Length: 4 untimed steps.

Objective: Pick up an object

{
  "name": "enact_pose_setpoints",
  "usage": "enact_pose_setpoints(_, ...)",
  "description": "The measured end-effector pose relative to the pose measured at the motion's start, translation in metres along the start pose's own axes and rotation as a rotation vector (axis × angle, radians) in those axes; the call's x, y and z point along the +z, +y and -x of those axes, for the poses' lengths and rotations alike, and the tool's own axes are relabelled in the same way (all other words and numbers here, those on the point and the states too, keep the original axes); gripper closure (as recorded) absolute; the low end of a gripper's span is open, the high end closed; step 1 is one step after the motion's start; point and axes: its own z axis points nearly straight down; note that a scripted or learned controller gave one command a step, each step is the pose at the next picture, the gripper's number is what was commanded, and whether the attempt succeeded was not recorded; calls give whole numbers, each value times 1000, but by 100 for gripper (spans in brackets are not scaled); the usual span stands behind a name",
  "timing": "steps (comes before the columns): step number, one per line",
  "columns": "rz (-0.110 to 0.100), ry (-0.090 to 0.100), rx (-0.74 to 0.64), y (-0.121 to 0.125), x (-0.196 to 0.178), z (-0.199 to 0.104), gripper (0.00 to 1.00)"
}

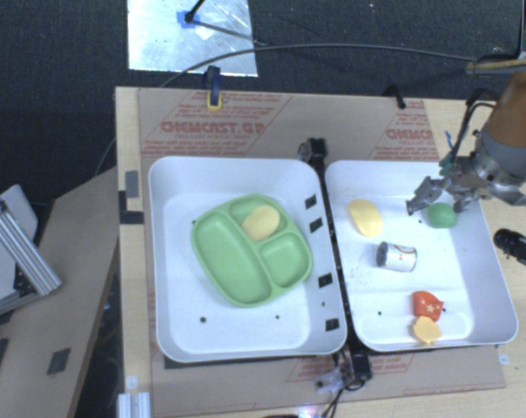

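Beside gripper [437, 197], small round green object [442, 217]

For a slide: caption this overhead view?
Gripper hovers by a green object in the right bin; a green divided plate fills the left bin.

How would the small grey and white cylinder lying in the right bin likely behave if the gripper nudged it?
The small grey and white cylinder lies on its side, so a push across its axis would probably roll it along the right bin floor. Its rounded, smooth-looking surface might slip between fingers. It looks small, so it is probably light.
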Motion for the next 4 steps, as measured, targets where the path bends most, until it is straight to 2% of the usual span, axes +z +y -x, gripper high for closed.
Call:
enact_pose_setpoints(1,13,-2,-3,3,-7,0,0)
enact_pose_setpoints(3,9,-1,-2,10,114,-6,0)
enact_pose_setpoints(4,12,-2,0,11,124,-7,0)
